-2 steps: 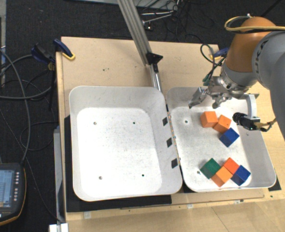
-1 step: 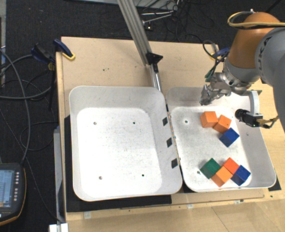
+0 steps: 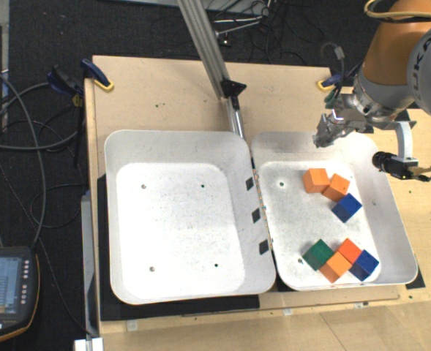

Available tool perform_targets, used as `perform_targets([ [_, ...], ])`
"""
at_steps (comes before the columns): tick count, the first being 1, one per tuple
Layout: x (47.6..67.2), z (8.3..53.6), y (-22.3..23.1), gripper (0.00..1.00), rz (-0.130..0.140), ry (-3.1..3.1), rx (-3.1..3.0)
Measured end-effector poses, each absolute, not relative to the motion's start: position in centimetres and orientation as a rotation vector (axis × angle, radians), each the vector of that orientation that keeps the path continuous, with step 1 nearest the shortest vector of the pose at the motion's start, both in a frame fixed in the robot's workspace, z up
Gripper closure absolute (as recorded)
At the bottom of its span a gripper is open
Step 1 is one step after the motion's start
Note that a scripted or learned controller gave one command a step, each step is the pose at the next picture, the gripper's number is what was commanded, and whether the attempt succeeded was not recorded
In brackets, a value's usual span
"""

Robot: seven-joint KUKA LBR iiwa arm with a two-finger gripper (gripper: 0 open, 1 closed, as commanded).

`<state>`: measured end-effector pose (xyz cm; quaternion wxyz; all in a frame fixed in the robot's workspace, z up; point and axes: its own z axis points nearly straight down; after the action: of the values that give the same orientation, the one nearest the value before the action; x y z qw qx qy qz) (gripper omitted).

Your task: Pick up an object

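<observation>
My gripper (image 3: 325,137) hangs over the far edge of the right bin (image 3: 288,168), above and a little right of the upper blocks. In that bin, toward the back, two orange blocks (image 3: 317,180) (image 3: 338,187) lie side by side with a blue block (image 3: 347,207) just below them. Near the front edge sits a cluster: a green block (image 3: 318,254), two orange blocks (image 3: 349,251) (image 3: 335,266) and a blue block (image 3: 364,265). Nothing shows between the fingers.
The left bin (image 3: 175,214) lies beside the right one. A slanted metal pole (image 3: 208,46) crosses the back of the bench. Blue-and-yellow clamps (image 3: 96,74) (image 3: 331,83) grip the bench's far corners. Cables and a teach pendant (image 3: 6,292) lie at the left.
</observation>
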<state>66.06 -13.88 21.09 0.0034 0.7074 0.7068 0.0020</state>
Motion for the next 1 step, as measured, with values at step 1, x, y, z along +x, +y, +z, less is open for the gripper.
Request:
perform_targets([
  [1,66.11,20.29,-13.85,1.00,0.000,2.221,2.220],
])
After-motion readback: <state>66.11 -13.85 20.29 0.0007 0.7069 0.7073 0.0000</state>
